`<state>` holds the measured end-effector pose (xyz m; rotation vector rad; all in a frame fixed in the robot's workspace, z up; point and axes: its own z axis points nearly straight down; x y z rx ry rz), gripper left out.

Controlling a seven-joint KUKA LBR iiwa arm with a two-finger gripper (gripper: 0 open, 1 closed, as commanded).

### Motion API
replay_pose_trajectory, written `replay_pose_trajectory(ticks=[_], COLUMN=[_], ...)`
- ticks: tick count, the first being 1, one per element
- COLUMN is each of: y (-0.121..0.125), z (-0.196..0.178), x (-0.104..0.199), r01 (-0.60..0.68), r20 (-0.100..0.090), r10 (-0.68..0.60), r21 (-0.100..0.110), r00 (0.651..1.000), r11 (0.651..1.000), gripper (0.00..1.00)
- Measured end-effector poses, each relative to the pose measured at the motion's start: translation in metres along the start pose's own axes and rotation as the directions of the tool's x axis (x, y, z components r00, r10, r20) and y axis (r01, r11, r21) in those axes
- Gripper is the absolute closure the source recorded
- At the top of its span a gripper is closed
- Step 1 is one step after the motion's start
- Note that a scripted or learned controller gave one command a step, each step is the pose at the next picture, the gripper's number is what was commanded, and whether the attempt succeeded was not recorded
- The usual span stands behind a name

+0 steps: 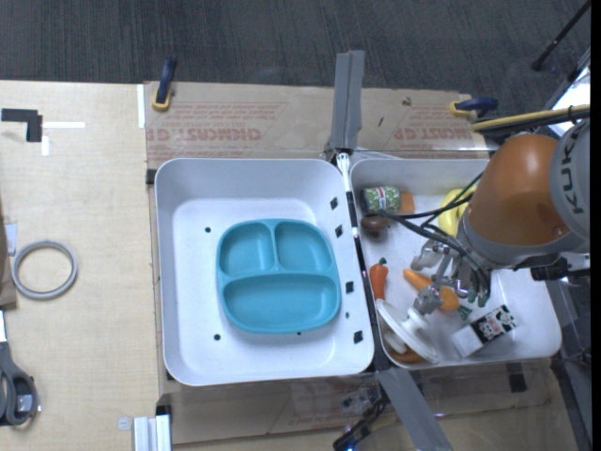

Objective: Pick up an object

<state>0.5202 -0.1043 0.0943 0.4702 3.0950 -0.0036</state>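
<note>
My gripper (pixel 433 298) hangs low in the right bin (pixel 535 341), over its middle. Just beside it lie an orange piece (pixel 417 278) and another orange bit (pixel 451 299). An orange carrot (pixel 377 278) rests by the bin's left wall. A white dish (pixel 402 331) leans at the front left, directly below the gripper. A cow-patterned box (pixel 489 327) sits at the front right. A green can (pixel 382 198) and a brown item (pixel 375 224) lie at the back left. A yellow object (pixel 454 210) is partly hidden by the arm.
The left bin (pixel 178 280) holds a teal divided plate (pixel 278 276). A grey tape ring (pixel 42 269) and scissors (pixel 15 398) lie on the bench at far left. Clamps (pixel 165 84) hold cardboard behind the bins.
</note>
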Motion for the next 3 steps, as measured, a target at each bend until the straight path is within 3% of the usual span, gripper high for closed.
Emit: replay_pose_trajectory(ticks=[1,2,3], y=[0.006,0.008,0.047], z=[-0.002,-0.010,-0.116], x=[0.001,0.002,-0.005], r01=[-0.022,-0.018,-0.034], r20=[0.010,0.004,-0.007], r10=[0.022,0.018,0.034], r21=[0.003,0.000,-0.001], r00=[1.000,1.000,0.999], r11=[1.000,1.000,0.999], gripper=[0.00,1.00,1.00])
